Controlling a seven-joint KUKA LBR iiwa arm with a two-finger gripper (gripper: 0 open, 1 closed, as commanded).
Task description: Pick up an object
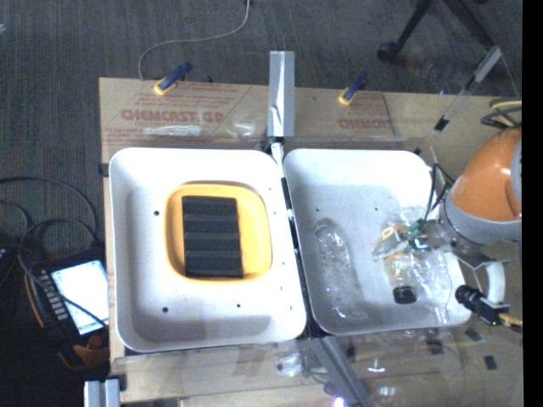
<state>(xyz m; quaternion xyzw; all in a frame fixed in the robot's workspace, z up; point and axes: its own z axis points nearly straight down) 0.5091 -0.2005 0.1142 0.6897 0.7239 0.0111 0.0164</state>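
In the left bin (136,227) lies a yellow rectangular object (219,231) with a black ridged top. The right bin (356,176) holds a clear plastic bottle (333,253) lying near its middle. A crumpled clear plastic item (407,244) with small coloured bits lies at the right side, with a small black cap (404,294) just below it. The grey arm with its orange band (488,185) reaches in over the right bin's right edge. My gripper (431,240) is low beside the crumpled plastic, and the wrist and the clear plastic blur its outline.
A metal bar (281,91) stands upright behind the seam between the bins. Two blue-and-yellow clamps (172,77) (354,86) sit on the back board. A black part with an orange tip (479,305) juts past the right bin's lower right corner.
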